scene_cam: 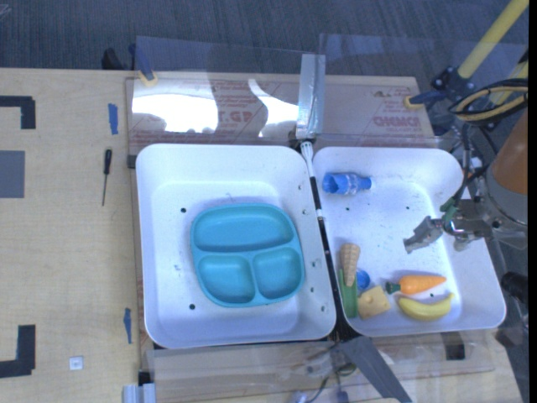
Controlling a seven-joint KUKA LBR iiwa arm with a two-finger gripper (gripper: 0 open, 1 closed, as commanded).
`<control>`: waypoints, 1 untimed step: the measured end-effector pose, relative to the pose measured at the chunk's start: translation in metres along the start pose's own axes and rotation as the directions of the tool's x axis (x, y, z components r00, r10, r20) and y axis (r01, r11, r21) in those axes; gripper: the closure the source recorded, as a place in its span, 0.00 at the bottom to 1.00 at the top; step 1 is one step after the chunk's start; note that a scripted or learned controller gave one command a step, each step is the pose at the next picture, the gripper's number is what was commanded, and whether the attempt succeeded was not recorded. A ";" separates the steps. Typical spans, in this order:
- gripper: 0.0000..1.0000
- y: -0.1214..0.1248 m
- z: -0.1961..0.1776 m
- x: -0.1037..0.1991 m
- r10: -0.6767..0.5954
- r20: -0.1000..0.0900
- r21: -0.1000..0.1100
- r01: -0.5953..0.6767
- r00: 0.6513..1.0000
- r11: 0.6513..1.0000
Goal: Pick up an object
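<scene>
My gripper (422, 234) hovers over the middle of the right bin (394, 170), open, with nothing between its fingers. Below it, along the bin's front, lie an orange carrot (419, 284) and a yellow banana (425, 308). To their left are a yellow lumpy toy (373, 301), a small blue ball (362, 280) and an ear of corn (349, 264) against the left wall. A blue bottle (346, 183) lies on its side at the back left of this bin, well apart from the gripper.
The left bin (159, 225) holds a teal divided plate (247, 253). A clear panel and a metal post (311, 91) stand behind the bins. Yellow cables and the arm's base crowd the right side (495, 99).
</scene>
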State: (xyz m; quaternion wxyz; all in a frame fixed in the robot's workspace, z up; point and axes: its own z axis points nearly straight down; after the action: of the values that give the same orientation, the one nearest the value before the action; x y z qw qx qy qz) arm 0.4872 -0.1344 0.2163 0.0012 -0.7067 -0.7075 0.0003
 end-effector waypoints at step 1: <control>0.00 -0.006 -0.048 0.023 -0.200 0.004 -0.007 0.200 0.980 0.980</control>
State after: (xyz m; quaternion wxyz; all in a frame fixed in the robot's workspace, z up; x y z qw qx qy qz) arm 0.4808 -0.1115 0.2648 -0.0025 -0.6320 -0.7749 -0.0012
